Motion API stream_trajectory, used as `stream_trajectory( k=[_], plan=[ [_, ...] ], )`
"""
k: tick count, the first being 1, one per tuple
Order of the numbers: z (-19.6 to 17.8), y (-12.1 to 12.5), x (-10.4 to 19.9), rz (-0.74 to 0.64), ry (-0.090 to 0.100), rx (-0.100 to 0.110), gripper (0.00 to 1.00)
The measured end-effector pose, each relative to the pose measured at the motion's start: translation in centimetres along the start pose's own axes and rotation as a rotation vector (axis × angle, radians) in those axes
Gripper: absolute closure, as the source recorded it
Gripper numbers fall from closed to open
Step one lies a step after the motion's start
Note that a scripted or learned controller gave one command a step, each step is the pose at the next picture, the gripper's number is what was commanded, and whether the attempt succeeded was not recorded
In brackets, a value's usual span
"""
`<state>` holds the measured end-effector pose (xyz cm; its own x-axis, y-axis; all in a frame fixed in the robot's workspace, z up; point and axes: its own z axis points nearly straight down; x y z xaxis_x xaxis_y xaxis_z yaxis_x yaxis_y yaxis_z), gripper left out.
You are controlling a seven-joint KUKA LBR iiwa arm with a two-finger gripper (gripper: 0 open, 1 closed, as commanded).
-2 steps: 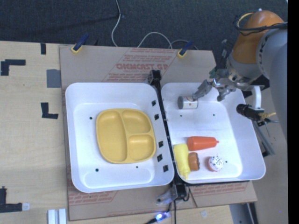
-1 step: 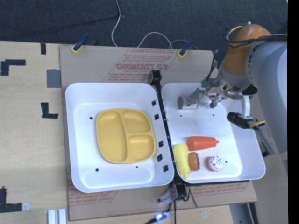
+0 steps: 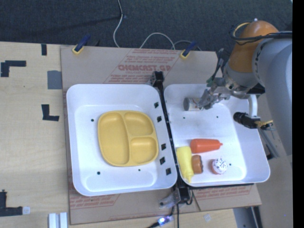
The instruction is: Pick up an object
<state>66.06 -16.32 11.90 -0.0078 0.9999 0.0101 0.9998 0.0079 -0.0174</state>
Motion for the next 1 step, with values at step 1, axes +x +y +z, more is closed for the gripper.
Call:
stream_trajectory(
  k=[1],
  plan=[
    [-6.29,-0.45,0.13,0.006,-0.012,-0.022,1.00]
  ],
)
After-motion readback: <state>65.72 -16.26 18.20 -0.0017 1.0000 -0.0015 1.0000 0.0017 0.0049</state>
